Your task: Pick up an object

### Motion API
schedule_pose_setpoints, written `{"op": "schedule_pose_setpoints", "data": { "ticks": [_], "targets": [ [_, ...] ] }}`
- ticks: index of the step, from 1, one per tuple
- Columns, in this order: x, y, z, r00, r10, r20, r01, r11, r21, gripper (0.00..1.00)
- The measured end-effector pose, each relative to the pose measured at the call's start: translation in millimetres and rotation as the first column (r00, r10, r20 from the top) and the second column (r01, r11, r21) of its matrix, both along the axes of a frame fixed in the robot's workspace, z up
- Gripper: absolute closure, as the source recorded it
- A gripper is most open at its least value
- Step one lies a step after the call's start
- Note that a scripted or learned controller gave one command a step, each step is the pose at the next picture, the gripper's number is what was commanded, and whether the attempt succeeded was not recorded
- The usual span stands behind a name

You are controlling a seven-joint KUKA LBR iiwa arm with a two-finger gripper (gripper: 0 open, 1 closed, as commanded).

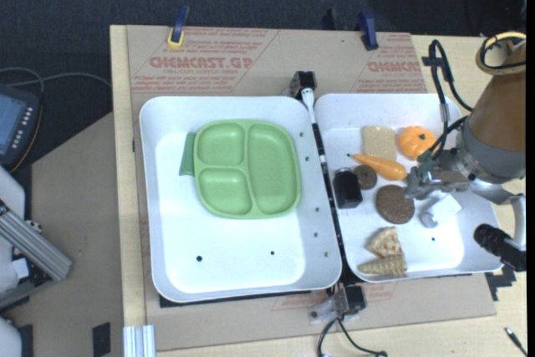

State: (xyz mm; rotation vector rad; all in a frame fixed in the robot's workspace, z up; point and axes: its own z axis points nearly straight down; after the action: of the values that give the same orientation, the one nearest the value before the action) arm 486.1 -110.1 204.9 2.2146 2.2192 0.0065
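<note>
Beside gripper [424,195]: round flat brown cookie [394,204], right bin [443,259].

Bench [134,180] bears left bin [167,247]; right bin [451,259] just beside.

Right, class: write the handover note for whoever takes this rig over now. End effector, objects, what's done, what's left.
End effector: low over the right bin, beside the brown round disc; grip state unclear.
Right bin: carrot, orange fruit, beige slab, black block, small dark piece, two tan pieces near the front.
Left bin: green divided tray.
Done: nothing visibly lifted.
Left: pick up an object.
</note>
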Motion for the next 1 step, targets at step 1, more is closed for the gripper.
{"op": "schedule_pose_setpoints", "data": {
  "ticks": [1],
  "targets": [
    [1.1,0.0,21.3,1.000,0.000,-0.003,0.000,1.000,0.000,1.00]
  ]
}}
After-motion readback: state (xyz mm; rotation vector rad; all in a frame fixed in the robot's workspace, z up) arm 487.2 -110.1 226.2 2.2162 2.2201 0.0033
